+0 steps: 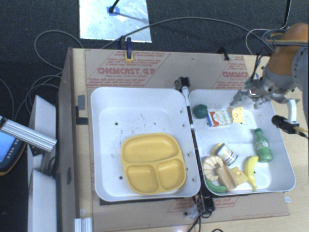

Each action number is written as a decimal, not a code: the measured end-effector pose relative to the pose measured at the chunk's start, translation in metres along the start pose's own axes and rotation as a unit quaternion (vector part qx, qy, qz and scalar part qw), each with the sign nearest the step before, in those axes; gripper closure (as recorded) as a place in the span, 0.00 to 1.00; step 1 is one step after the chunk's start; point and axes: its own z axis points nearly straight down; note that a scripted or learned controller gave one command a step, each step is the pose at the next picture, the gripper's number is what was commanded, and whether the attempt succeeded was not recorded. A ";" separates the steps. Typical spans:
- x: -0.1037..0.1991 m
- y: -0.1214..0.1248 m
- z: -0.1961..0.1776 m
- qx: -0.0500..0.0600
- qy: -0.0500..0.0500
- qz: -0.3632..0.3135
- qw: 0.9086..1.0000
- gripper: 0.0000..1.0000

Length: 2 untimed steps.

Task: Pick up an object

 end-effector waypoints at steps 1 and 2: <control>0.035 -0.007 0.004 -0.001 0.000 0.000 1.000 0.00; 0.004 0.005 0.026 -0.005 -0.001 0.001 1.000 0.00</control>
